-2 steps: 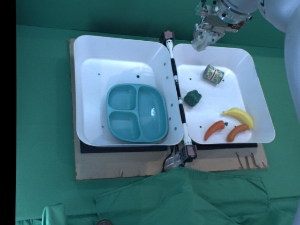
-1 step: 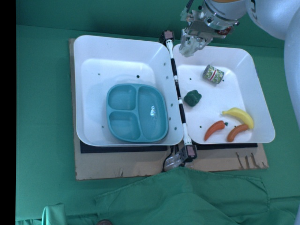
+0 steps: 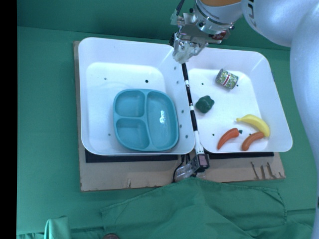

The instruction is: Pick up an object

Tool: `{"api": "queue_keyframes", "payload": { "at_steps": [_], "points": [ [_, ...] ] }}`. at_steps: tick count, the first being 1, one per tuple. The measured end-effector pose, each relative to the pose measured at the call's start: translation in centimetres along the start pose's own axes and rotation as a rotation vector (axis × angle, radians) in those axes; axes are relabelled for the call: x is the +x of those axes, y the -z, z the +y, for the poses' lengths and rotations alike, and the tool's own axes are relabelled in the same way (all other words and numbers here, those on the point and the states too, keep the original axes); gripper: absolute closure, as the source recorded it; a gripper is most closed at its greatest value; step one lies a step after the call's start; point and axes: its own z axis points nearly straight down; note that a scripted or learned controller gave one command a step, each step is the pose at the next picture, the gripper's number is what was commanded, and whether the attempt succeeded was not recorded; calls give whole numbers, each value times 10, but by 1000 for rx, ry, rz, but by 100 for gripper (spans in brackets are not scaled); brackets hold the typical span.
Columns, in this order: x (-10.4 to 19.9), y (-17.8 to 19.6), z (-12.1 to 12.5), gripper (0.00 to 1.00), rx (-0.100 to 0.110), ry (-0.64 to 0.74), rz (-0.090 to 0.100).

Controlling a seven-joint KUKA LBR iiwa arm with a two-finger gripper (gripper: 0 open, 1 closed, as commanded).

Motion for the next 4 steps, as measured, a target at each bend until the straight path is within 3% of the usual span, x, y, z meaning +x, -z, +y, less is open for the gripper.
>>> {"api": "queue_keyframes", "payload": {
  "at_steps": [1, 2, 3, 4],
  "points": [
    [59, 10, 13, 100, -3, 0, 0],
    [77, 3, 72, 100, -3, 0, -1],
    [91, -7, 81, 100, -3, 0, -1],
    [34, -24, 55, 100, 0, -1, -1]
  ]
}}
